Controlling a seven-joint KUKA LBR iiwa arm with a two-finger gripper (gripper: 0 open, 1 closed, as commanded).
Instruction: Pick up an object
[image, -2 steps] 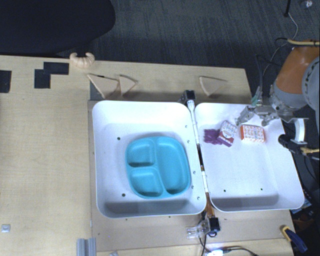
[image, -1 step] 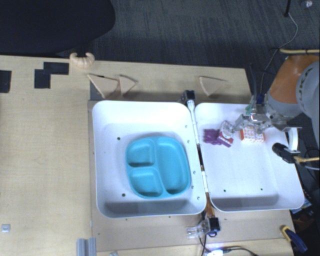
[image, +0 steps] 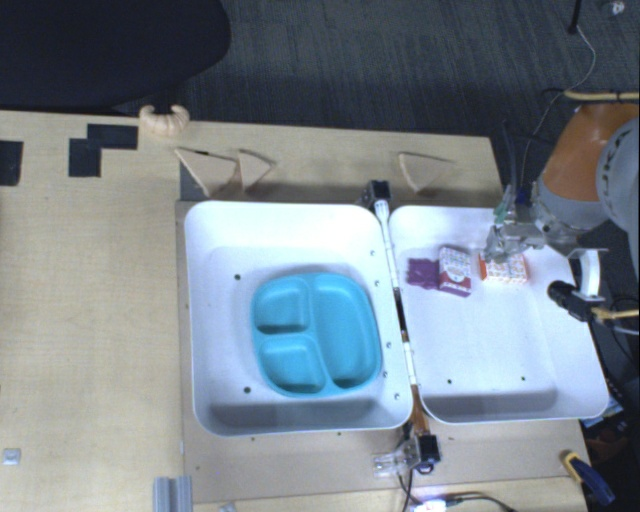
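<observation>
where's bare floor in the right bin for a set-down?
Free: the right bin floor's near half, below the purple item and packets, out to the front wall. Crowded: the far strip, where those sit and the gripper hangs over the orange-white packet. Left bin: blue tray fills the floor.

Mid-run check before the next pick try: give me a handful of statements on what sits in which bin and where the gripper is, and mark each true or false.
1. The blue divided tray lies in the left bin. True.
2. The tray has three compartments. True.
3. The purple packet lies in the left bin. False: it lies in the right bin, toward its far side.
4. The gripper is over the left bin. False: it is over the right bin, at the small orange-and-white packet.
5. A small box with a red-and-white face lies directly right of the purple packet. True.
</observation>
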